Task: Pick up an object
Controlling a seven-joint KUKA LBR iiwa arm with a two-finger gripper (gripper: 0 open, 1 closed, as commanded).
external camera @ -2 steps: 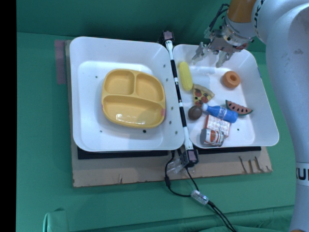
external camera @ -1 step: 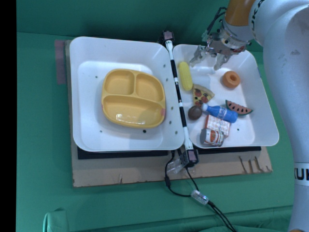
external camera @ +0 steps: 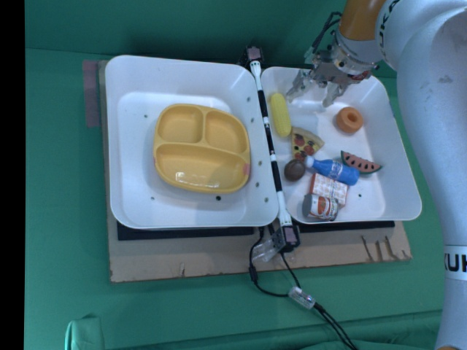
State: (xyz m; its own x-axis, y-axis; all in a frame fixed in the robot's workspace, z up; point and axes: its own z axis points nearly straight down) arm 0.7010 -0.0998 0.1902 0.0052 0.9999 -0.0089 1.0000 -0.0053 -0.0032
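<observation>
A yellow divided plate (external camera: pixel 202 148) sits in the left bin (external camera: pixel 124 195). In the right bin (external camera: pixel 398 195) lie a corn cob (external camera: pixel 280 114), pizza slice (external camera: pixel 303 144), bottle (external camera: pixel 333 170) and doughnut (external camera: pixel 349 119) — above its far edge the gripper (external camera: pixel 315 90) hangs with fingers spread, grasping nothing.

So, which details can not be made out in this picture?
- Label text on the small printed can in the camera view: too small to read.
- Round brown item in the right white bin: too small and dark to identify.
- Lower side of the blue-and-white bottle: it lies on its side, so that face is hidden.
- Base of the grey arm: cut off by the right and bottom edges.
</observation>
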